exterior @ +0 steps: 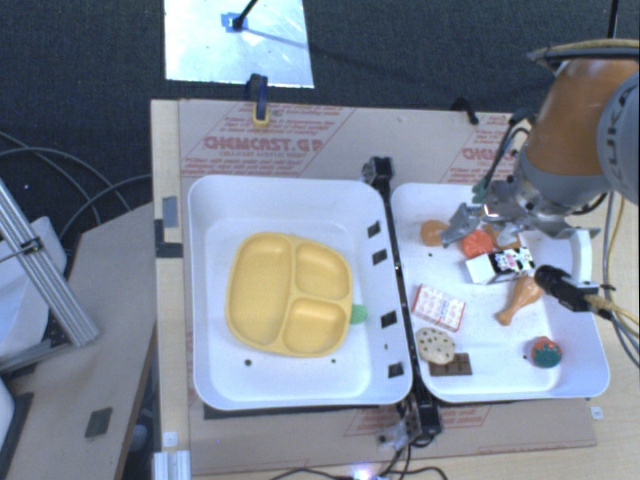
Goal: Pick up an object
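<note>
The gripper (pixel 478 220) hung low over the far part of the right bin (pixel 590 373), the arm reaching in from the right. Whether its fingers stood open or closed could not be told; the wrist hid them and nothing showed clearly between them.

Directly beneath and just near of the gripper lay an orange-red toy food piece (pixel 478 242), apparently touching or nearly touching the metal. A small tan piece (pixel 433 232) lay just left of it, and a white block with a printed label (pixel 498 264) just to its near right. The orange-red piece seemed the likeliest target, lying almost straight under the fingertips, so the coming move probably called for little more than a short descent; its long axis could not be read.

Further near in the same bin lay a drumstick toy (pixel 518 299), its long axis running from far right to near left, a red-and-white wafer (pixel 438 307), a cookie (pixel 435 344) and a small round toy (pixel 545 351). The left bin (pixel 215 373) held a yellow divided plate (pixel 290 294).
</note>
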Controlling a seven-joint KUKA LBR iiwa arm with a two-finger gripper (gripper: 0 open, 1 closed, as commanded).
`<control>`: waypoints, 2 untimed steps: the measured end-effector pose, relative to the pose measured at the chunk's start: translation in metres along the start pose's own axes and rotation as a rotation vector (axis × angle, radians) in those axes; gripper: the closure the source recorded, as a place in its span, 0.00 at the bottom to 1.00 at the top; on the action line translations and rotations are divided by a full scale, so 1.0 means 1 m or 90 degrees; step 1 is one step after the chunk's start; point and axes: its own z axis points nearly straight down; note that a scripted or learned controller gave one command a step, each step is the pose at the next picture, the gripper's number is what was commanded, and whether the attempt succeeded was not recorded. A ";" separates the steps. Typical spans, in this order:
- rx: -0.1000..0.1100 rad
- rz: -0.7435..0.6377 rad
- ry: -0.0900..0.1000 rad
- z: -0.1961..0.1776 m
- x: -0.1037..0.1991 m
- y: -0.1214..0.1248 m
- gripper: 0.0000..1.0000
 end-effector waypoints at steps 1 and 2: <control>0.000 0.008 0.001 0.122 -0.067 -0.060 0.00; -0.006 -0.002 -0.002 0.099 -0.063 0.019 0.00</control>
